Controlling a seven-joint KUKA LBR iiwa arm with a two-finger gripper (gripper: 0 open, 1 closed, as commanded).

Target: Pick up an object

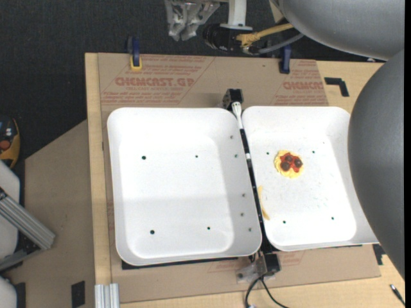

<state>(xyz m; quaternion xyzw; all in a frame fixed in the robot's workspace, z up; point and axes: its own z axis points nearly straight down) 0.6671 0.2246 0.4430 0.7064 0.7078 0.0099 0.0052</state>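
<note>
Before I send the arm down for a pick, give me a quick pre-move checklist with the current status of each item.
1. Target present: ok. A small yellow and red object lies in the right bin.
2. Target free of neighbours: ok, nothing touches it.
3. Target clear of bin walls: ok, it sits well inside.
4. End effector raised clear of the bins: ok, it is at the top of the view, beyond the board.
5. End effector over the target: not ok, it is far off.
6. Finger state: cannot tell.
</note>
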